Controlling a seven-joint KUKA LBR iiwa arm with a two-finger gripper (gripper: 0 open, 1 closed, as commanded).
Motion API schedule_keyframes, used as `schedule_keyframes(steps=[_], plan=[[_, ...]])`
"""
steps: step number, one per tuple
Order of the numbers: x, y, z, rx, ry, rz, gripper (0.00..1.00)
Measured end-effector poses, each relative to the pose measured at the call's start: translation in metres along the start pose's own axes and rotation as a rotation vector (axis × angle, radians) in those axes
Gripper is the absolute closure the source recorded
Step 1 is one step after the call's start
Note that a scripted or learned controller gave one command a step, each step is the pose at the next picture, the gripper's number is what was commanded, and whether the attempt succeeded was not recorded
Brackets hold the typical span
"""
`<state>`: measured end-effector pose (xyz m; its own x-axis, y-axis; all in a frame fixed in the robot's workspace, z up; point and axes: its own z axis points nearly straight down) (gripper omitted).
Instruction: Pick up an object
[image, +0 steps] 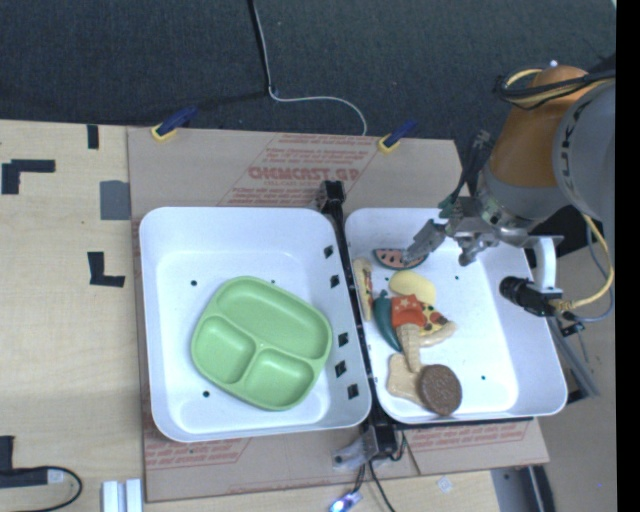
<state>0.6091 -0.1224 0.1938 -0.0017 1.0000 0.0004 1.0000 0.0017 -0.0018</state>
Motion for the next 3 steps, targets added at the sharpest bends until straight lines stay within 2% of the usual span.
schedule_keyframes(steps=[1,2,3], plan=[[0.103,-0.023,-0.051,-0.003,0.003,-0.009,0.00],[0.203,-0.082,-0.062,0.003,0.002,-0.010,0.00],[0.196,-0.121,0.015,0.011,-0.001,0.002,0.00]])
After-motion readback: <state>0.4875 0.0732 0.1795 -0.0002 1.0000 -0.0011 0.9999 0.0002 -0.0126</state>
